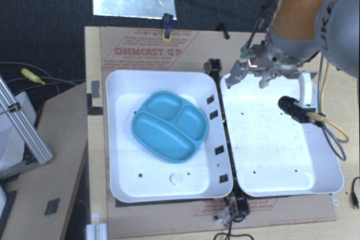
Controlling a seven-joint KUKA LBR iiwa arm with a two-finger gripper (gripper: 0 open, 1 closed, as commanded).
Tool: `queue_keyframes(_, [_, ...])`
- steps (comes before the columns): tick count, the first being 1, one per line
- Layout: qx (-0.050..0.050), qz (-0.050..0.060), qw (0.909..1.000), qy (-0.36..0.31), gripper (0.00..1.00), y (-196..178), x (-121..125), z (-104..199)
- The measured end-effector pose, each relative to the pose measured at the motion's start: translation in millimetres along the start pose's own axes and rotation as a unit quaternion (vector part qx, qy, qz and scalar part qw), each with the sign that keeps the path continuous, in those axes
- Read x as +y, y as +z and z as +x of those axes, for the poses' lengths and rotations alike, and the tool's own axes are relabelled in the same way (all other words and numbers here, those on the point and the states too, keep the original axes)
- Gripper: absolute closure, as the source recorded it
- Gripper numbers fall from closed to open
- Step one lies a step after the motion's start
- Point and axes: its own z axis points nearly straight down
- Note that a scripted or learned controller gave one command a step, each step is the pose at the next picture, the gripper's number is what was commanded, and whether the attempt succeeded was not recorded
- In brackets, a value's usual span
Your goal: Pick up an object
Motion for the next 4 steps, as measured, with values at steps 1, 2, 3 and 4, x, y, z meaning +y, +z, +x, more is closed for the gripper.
queue_keyframes(1, [0.001, 0.007, 1.0000, -0.001, 0.00, 38, -42, 36])
queue_keyframes(2, [0.004, -0.003, 1.0000, -0.005, 0.00, -102, -85, 109])
queue_keyframes(3, [0.001, 0.001, 1.0000, -0.002, 1.00, -104, -84, 103])
queue_keyframes(4, [0.002, 0.003, 1.0000, -0.003, 1.00, -109, -95, 170])
